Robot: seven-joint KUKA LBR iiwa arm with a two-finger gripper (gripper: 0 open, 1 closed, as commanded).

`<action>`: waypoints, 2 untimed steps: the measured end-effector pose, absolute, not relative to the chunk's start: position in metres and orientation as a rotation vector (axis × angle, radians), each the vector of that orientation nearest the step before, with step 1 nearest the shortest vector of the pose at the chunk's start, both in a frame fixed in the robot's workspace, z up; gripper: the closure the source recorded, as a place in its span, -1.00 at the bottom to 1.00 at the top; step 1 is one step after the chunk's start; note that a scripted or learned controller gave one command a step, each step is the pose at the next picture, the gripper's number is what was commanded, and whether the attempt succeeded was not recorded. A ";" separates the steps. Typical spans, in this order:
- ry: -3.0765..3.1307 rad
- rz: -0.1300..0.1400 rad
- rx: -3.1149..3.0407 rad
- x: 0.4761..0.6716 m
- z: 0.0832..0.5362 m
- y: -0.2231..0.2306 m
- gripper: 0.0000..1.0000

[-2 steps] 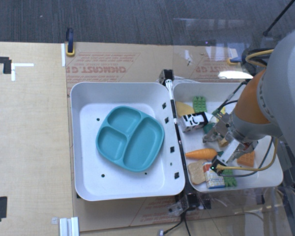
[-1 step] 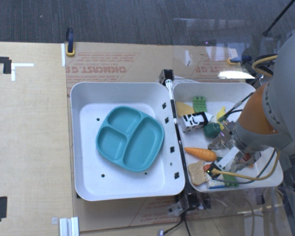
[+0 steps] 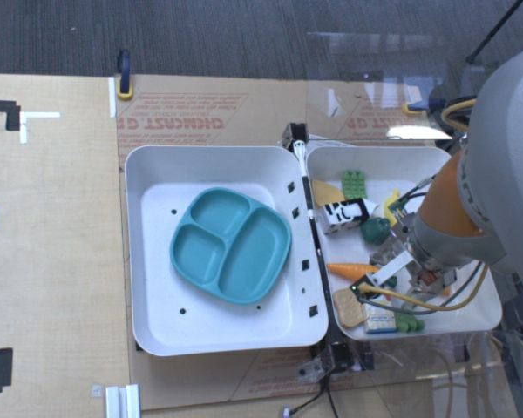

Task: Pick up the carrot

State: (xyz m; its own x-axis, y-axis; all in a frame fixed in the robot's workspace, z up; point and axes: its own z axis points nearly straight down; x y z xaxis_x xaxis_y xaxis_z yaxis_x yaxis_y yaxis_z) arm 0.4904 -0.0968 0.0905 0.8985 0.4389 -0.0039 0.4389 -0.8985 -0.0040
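Carrot (image 3: 349, 270) lengthwise left-right, tip pointing left

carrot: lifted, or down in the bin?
Down. The carrot lies flat on the floor of the right bin, its left tip pointing at the divider; the gripper sits at its right end.

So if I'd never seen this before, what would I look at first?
Probably the big teal plate with three sections, lying by itself in the left bin. Next, the bulky grey arm with its orange band, reaching in from the right over the right bin, which is crowded with small toys. Among them the orange carrot lies near the bin's left wall, beside the gripper.
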 end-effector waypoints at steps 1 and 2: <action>-0.393 0.011 -3.114 0.509 0.090 -0.094 -1.00; -0.404 0.018 -3.111 0.509 0.099 -0.095 1.00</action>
